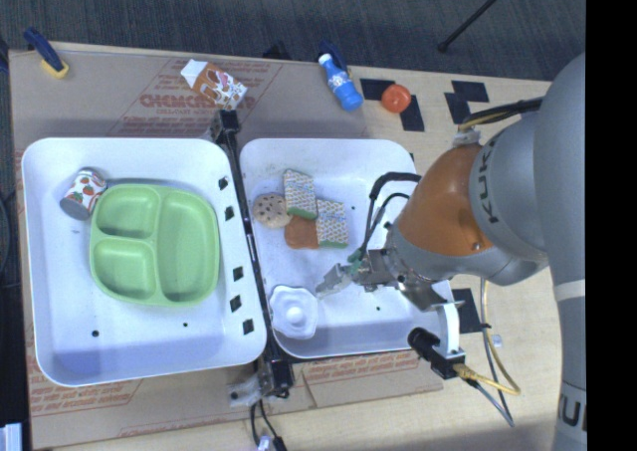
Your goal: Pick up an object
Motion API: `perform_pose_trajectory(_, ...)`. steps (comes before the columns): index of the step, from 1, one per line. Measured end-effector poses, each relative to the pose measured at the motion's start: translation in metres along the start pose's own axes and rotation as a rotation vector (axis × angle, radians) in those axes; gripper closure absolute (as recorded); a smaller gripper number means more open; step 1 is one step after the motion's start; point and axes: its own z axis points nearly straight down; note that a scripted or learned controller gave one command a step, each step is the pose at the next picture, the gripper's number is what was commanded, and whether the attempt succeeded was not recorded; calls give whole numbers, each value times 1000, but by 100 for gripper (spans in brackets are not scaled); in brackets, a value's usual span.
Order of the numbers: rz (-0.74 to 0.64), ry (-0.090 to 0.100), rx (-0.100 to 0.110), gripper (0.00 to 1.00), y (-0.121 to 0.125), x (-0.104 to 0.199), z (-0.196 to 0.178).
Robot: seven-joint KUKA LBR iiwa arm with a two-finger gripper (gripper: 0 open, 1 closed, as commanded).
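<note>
View from above of two white bins. The arm point(498, 200) reaches in from the right and lowers its gripper point(343, 278) over the bare floor of the right bin point(398, 155); whether anything lies between the tips cannot be told, since the wrist covers much of the tool. Candidate objects sit near: a cookie point(269, 208), two patterned wafer-like pieces point(299, 192) point(332, 222) overlapping an orange piece point(301, 234), and a small white cup point(294, 312) at the bin's near-left corner. The left bin point(40, 270) holds a green divided plate point(154, 243) and a small printed cup point(83, 191) (tipped on its side). Likely fault: the gripper closes on empty floor between cluster and cup, or pushes the overlapped pieces apart without seizing one.
</note>
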Motion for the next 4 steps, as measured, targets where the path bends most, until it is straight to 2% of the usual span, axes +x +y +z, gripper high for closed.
perform_pose_trajectory(1,-2,-1,-3,0,22,55,5)
perform_pose_trajectory(2,-5,-3,-1,100,22,54,-6)
perform_pose_trajectory(3,1,-2,-7,100,-6,88,-127)
perform_pose_trajectory(4,4,-3,-5,100,25,53,-101)
